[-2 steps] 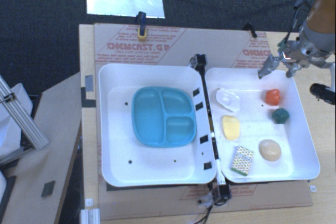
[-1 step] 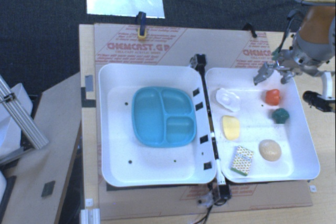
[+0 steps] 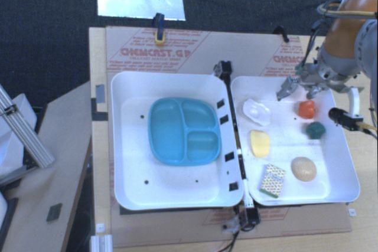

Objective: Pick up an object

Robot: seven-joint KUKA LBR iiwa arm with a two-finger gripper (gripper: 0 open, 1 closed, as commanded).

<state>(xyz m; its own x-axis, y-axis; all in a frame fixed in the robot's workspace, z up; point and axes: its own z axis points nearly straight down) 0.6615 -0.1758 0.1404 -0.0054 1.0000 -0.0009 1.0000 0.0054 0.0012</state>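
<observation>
Hovering hand (image 3: 300, 88) just above-left of red object (image 3: 306, 109)

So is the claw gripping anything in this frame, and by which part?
Nothing is held: the claw hangs above the right bin's far edge, open, with nothing between its fingers.

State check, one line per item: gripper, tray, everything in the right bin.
gripper: above the right bin's far edge, nothing seen between its fingers
blue tray: flat in the left bin, compartments bare
white object: lying in the right bin
yellow block: lying flat
patterned box: lying flat, tilted
tan ball: resting
green object: resting
red object: resting, near the gripper
</observation>
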